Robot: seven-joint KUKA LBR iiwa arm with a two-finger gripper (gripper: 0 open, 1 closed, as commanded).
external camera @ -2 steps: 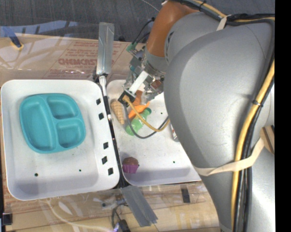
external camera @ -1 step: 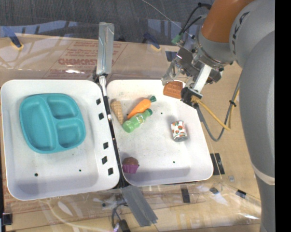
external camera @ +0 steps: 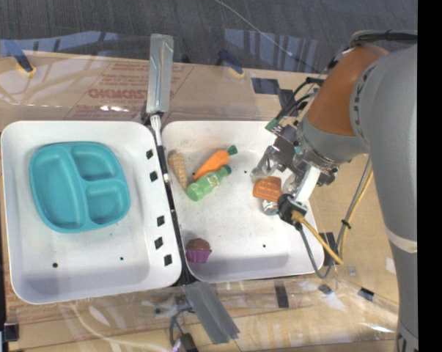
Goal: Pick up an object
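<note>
Five small toys are lying in the right-hand white plastic bin, and the one nearest the claw is a small orange-brown ridged toy food piece, sitting on the bin floor toward its right side. The claw is hanging directly over and beside this piece, low in the bin, but its dark parts are overlapping the toy and I cannot tell whether it is open or closed, nor whether anything is gripped. As I judge it, the pick is not yet done: the piece is looking as though it is resting on the floor, so closing on it and lifting are remaining.

Farther left, an orange plastic carrot with a green top is lying at a slant just above a green plastic bottle-shaped toy, the two close together or touching. A tan waffle cone toy is lying near the bin's left wall, and a small purple cupcake toy is sitting near the front left corner.

The left-hand white plastic bin is carrying a teal plastic divided plate. Both bins are resting on a worktop covered with brown cardboard under clear film; faded reddish print is showing on it behind the left bin, too faint to read with confidence.
</note>
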